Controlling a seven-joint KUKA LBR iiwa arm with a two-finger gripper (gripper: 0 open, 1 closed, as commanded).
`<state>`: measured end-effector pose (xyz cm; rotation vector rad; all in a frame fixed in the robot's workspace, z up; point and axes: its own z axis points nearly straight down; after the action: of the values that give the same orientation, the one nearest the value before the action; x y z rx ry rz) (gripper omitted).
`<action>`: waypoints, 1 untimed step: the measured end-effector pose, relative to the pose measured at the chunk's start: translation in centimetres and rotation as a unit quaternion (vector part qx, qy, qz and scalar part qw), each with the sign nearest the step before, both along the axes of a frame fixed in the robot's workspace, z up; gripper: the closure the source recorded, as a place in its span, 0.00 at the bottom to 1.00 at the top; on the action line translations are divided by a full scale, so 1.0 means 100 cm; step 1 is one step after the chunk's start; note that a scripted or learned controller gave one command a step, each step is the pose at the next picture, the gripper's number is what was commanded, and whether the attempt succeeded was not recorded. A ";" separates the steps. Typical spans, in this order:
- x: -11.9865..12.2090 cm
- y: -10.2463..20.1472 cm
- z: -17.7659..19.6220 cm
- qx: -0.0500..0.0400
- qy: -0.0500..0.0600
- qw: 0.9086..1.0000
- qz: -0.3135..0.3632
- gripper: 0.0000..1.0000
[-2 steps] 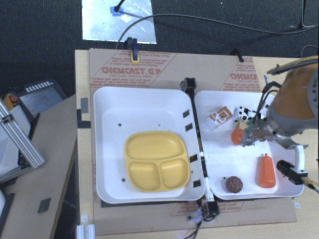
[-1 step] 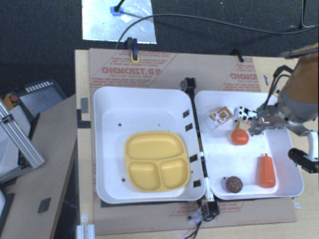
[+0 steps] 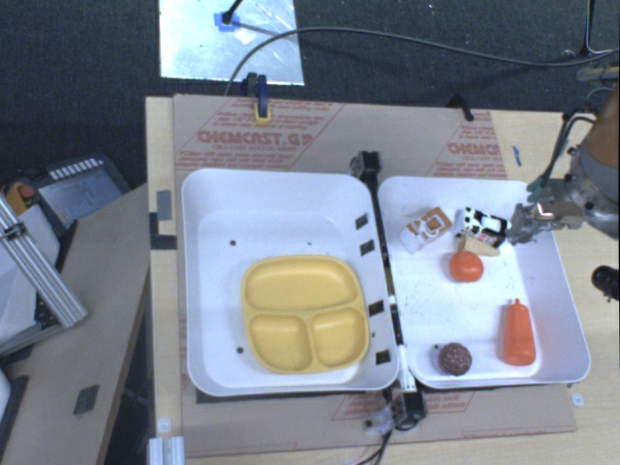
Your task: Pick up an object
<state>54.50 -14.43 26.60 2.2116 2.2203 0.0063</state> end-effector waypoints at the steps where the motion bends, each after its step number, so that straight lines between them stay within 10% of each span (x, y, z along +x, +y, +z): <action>1: 0.001 0.000 0.033 0.001 0.001 1.000 0.000 1.00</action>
<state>54.63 -14.46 29.89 2.2127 2.2233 0.0044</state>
